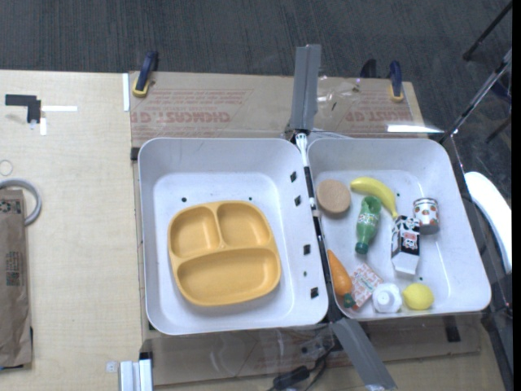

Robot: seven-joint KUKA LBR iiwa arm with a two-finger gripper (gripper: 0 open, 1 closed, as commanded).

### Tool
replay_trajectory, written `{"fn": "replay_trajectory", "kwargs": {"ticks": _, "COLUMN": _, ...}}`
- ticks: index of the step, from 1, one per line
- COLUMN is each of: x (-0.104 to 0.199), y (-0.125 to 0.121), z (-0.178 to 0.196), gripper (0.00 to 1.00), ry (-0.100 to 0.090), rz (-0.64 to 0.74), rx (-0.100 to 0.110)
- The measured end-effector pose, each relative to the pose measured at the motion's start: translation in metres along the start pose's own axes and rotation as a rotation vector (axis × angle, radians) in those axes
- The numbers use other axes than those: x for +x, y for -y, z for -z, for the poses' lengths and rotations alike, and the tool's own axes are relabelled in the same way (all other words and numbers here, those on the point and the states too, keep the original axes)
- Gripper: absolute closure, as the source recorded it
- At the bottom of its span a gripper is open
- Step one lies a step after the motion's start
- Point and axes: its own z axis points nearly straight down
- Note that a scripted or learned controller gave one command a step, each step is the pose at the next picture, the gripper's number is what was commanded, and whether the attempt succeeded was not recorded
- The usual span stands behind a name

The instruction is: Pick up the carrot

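- Cardboard-covered bench (203, 104) is bearing two white bins at centre frame.
- Carrot (339, 273) is lying in the right bin (456, 177), lower left corner, beside a wrapped packet (365, 283).
- Yellow divided plate (224, 251) is sitting in the left bin (163, 169).
- Claw's state: cannot tell.

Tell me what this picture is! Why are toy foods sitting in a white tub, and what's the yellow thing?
A camera above a bench looks down on two white tubs. The left bin holds a yellow divided plate. The right bin holds pretend groceries: a carrot by its left wall, a banana, a green bottle, a round cookie, a lemon, a small can and a little carton. A robot arm is meant to pick up the carrot, which lies untouched.
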Motion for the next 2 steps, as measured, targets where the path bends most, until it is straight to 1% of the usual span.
{"fn": "replay_trajectory", "kwargs": {"ticks": 1, "x": -0.001, "y": -0.002, "z": 0.008, "gripper": 1.0, "ry": 0.002, "rz": 0.002, "rx": 0.001}}
{"fn": "replay_trajectory", "kwargs": {"ticks": 2, "x": 0.002, "y": -0.02, "z": -0.277, "gripper": 1.0, "ry": -0.002, "rz": 0.129, "rx": 0.0}}
